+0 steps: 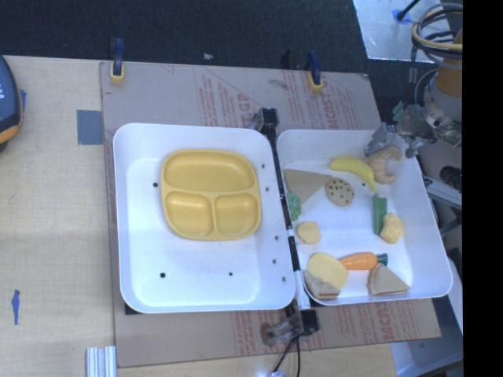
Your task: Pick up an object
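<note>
I see the gripper at the right bin's far right corner, just over a pale lumpy toy food piece beside the banana. Grip state: cannot tell. Yellow divided tray sits in the left bin.

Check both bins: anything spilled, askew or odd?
Nothing spilled or damaged. The yellow three-compartment plastic tray lies flat in the left white bin. The toy foods are crowded in the right white bin, with the yellow banana touching a beige lumpy piece beside the gripper.
</note>
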Action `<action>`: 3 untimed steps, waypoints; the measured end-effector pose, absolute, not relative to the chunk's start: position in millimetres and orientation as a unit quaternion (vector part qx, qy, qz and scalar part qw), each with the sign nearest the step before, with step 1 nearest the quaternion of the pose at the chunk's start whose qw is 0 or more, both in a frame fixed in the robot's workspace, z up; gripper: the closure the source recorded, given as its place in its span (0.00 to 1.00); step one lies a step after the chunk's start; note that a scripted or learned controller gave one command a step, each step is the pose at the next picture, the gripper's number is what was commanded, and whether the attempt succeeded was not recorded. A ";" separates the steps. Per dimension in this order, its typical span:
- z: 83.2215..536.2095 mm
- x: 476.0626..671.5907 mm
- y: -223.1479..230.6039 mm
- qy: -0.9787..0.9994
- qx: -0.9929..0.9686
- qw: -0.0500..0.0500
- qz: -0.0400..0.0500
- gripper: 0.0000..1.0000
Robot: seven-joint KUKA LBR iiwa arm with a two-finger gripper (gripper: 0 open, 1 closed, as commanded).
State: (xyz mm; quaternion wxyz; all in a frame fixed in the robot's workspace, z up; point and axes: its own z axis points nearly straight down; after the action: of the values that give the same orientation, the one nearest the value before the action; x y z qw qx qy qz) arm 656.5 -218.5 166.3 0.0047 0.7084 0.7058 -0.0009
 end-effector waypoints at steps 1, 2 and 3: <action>86.8 557.5 -197.5 0.708 0.706 -0.008 -0.005 0.00; 93.5 654.7 -212.3 0.709 0.705 0.002 0.000 0.00; 95.1 574.2 -172.5 0.708 0.706 0.002 0.000 0.00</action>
State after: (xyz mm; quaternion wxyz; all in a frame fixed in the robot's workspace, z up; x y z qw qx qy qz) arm 574.2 -172.5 95.1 0.0018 0.7063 0.7079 0.0004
